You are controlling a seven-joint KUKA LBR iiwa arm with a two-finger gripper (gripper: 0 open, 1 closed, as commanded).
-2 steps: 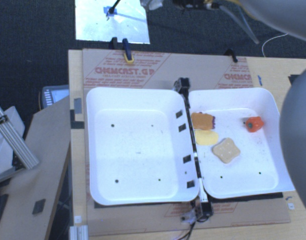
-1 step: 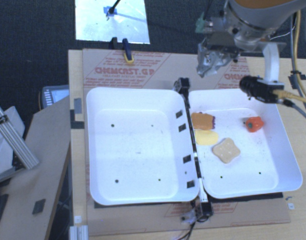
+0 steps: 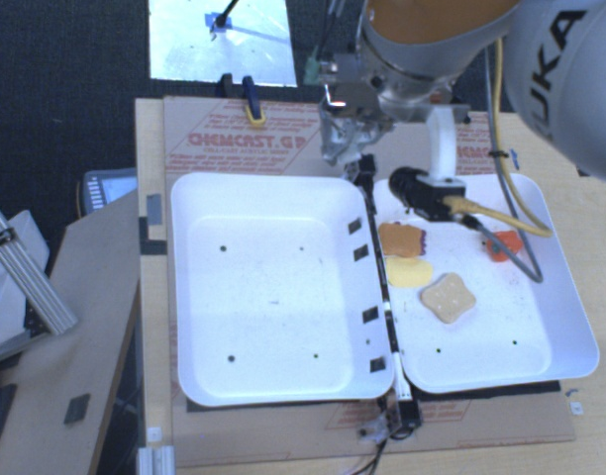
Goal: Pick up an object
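Note:
Several small objects lie in the right bin (image 3: 541, 354). A brown-orange piece (image 3: 402, 238) lies near the bin's left wall, with a flat yellow piece (image 3: 410, 273) just below it and a tan bread-like slice (image 3: 448, 298) further toward the front. An orange-red object (image 3: 501, 246) sits to the right, partly behind a yellow cable. My gripper (image 3: 347, 154) hangs over the far edge where the two bins meet, up and left of the objects and touching none of them. Nothing shows in its grasp.
The left bin (image 3: 214, 364) lies beside the right one, with a row of clips (image 3: 367, 285) along the shared wall. A black fitting (image 3: 420, 194) with yellow cables (image 3: 501, 221) hangs over the right bin's far part. A clamp (image 3: 252, 102) stands behind the bins.

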